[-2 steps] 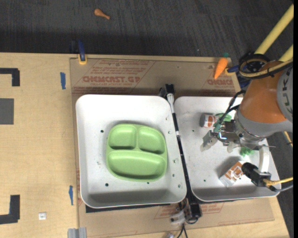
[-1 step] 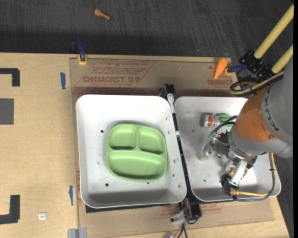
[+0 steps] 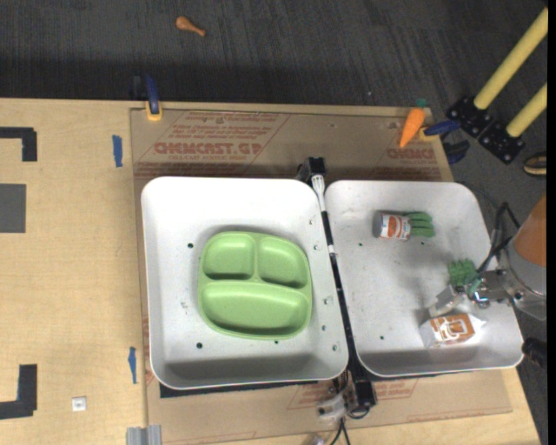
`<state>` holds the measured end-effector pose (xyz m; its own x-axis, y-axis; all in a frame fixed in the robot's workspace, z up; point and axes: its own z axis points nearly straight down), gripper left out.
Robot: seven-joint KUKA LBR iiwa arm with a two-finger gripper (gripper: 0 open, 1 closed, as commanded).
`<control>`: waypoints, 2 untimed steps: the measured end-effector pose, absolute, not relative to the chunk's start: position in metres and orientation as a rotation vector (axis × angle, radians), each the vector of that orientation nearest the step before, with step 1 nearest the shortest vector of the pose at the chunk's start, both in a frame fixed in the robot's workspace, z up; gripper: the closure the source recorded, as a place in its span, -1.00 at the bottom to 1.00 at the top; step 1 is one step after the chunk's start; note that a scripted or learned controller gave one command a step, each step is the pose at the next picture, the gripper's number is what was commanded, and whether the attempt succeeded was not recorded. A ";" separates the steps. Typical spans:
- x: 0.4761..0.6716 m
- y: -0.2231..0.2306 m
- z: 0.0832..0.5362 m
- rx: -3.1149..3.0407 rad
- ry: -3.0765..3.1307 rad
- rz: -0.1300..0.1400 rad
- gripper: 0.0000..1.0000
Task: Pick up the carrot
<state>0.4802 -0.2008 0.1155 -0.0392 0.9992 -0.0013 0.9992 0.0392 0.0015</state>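
An orange, tapered piece with a green tip (image 3: 413, 124), shaped like a carrot, lies on the cardboard behind the right bin (image 3: 365, 348), next to a blue clamp. My gripper (image 3: 469, 294) reaches in low over the right bin's right side. A small green leafy piece (image 3: 460, 272) sits right at the gripper, and whether it is held is unclear. Just in front of the gripper lies an orange and white packet (image 3: 453, 329). At the back of the same bin, a small can with an orange label (image 3: 393, 227) lies beside a green ridged piece (image 3: 421, 224).
The left bin (image 3: 165, 261) holds a green divided plate (image 3: 256, 282). A black divider (image 3: 328, 261) runs between the bins. Yellow poles on black feet (image 3: 508, 65) stand at the back right. A small orange scrap (image 3: 189, 26) lies on the dark floor.
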 end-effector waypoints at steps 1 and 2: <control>0.479 -0.132 0.107 2.626 1.731 -0.002 -1.00; 0.482 -0.168 0.090 2.332 2.108 0.011 -1.00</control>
